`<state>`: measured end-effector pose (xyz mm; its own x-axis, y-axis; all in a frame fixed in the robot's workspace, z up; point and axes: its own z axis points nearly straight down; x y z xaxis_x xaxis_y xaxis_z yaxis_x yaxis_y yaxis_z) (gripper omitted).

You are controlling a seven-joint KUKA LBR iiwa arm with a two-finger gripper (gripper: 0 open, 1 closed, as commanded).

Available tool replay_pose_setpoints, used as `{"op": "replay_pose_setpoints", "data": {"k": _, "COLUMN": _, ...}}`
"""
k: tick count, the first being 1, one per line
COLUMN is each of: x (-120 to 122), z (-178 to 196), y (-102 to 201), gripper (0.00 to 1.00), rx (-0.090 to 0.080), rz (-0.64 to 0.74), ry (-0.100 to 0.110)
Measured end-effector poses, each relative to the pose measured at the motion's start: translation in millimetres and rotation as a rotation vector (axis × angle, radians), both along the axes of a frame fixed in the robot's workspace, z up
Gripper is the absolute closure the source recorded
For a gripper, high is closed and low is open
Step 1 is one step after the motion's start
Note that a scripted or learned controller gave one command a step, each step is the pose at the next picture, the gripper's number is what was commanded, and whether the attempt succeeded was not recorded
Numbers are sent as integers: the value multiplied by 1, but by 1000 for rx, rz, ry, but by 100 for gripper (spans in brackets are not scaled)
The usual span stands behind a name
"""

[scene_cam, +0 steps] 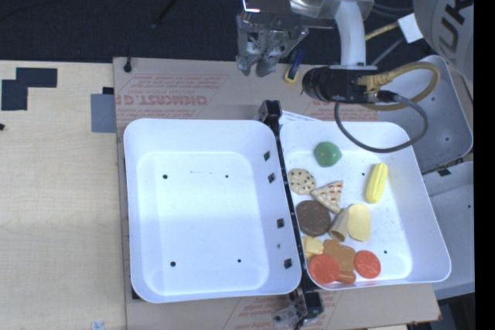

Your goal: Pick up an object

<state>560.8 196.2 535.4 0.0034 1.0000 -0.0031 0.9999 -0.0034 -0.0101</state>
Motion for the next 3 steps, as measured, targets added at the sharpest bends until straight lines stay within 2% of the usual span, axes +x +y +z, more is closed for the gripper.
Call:
{"op": "replay_pose_setpoints", "data": {"k": 1, "x": 86, "z": 0, "y": -38, "gripper": 100, "rx": 2, "rz": 1, "ry": -11}}
{"op": "replay_pose_setpoints", "data": {"k": 2, "x": 83, "z": -87, "y": 50, "gripper": 100, "rx": 2, "rz": 5, "ry": -4}}
{"op": "replay_pose_setpoints", "data": {"k": 3, "x": 69, "z": 2, "y": 42, "gripper": 100, "rx": 5, "rz": 6, "ry": -13}}
